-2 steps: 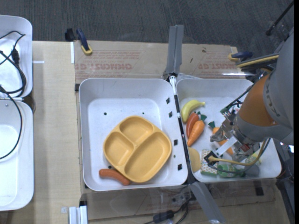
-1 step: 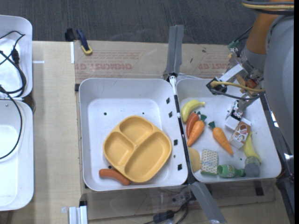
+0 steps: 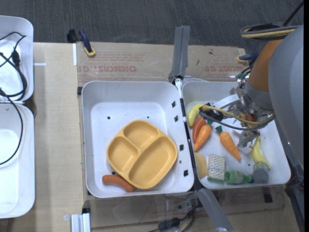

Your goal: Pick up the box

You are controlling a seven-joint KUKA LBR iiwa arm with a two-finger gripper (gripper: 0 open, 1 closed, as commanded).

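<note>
**Arm low over the right bin, box at its lower edge**

While you watched from above, a wooden bench (image 3: 53, 129) carried two white bins side by side, with dark carpet (image 3: 145, 8) across the top of the frame. The left bin (image 3: 91, 129) held a yellow divided plate (image 3: 141, 153) and a sausage (image 3: 117, 181) at its lower left. The arm (image 3: 282, 76) reached in from the right, its gripper (image 3: 246, 129) low over the right bin (image 3: 280, 170) among carrots (image 3: 203, 135); you could not tell its finger state. The box (image 3: 216, 167) lay in that bin's lower part, beside a green bottle (image 3: 237, 178).
</note>
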